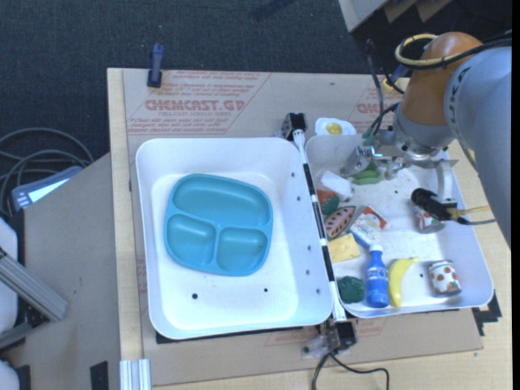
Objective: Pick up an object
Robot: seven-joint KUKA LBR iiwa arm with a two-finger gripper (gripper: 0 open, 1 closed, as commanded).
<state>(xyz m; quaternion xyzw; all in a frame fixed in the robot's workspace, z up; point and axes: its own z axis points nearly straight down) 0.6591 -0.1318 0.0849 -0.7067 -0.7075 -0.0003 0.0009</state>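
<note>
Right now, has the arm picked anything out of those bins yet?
Not that I can see. The end effector is low in the right bin, over a green item. The banana, blue bottle and other toys lie loose. Grasping and lifting remain.

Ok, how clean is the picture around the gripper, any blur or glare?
Camera view: lighting is even, with soft shadows; the gripper area is small and slightly blurred, so its fingers are hard to read; the right bin looks mildly washed out; the blue tray is sharp enough.
</note>
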